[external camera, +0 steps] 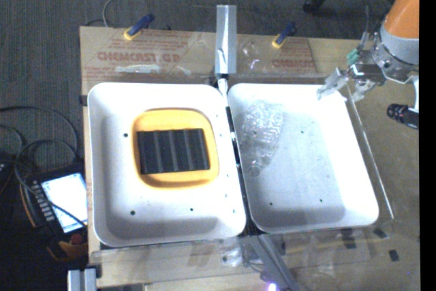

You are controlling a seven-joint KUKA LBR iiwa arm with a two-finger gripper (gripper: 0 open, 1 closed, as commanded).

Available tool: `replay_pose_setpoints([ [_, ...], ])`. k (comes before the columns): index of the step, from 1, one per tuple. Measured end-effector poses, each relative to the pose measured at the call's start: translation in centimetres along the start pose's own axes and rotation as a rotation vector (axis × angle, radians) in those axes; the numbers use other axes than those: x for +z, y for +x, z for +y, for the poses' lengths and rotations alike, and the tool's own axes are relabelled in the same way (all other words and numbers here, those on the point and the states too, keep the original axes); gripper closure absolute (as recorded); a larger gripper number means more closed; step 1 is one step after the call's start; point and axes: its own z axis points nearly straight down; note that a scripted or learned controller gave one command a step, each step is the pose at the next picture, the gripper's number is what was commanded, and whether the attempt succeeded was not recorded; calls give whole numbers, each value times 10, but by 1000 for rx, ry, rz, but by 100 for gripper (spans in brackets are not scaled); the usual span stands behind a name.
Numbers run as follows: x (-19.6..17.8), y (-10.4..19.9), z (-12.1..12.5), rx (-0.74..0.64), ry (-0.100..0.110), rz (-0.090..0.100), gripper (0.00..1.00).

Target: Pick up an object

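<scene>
Yellow tray (pixel 177 150) sits untouched in the left bin (pixel 109 105); my claw (pixel 337 84) hovers by the right bin's (pixel 361 201) far corner, grip unreadable. Next I reach across.

Even overhead light; white bins (pixel 303 215) bright, slightly washed out; dark floor (pixel 41 3) dim; image soft, grainy.

Objects I may pick: a yellow-orange rounded-rectangular tray (pixel 177 148) with a dark, ribbed inset, lying flat at the centre of the left bin (pixel 109 215); a clear crinkled plastic item (pixel 262 133), lying toward nine o'clock in the right bin (pixel 354 208), beside the dividing wall.
</scene>
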Motion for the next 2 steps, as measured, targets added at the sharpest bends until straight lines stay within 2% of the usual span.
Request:
replay_pose_setpoints([
  [1,141,57,-56,156,0,1,0],
  [2,145,118,7,-81,-13,-6,0],
])
